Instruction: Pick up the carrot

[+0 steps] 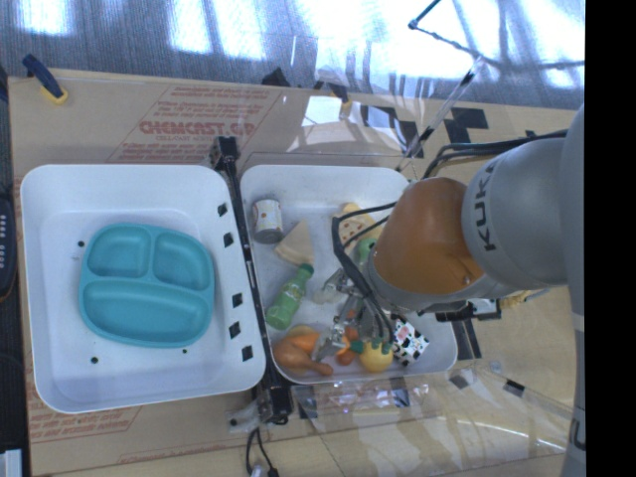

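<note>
Orange shows at the near edge of the right bin (260, 266): the carrot (348, 347) is small, lying among a roast-chicken toy (298, 354), a yellow piece (376, 357) and a black-and-white cow toy (407, 342). The gripper (353, 314) hangs just above this cluster, under the arm's orange band (427, 241). Whether it is released or clenched, I cannot tell; nothing is visibly between its tips. To do the grasp well, it probably should descend straight over the carrot, closing across its narrow width, keeping clear of the crowded neighbours. The green bottle (288, 298) lies to the left; the teal plate (147, 284) sits in the other bin.
</note>
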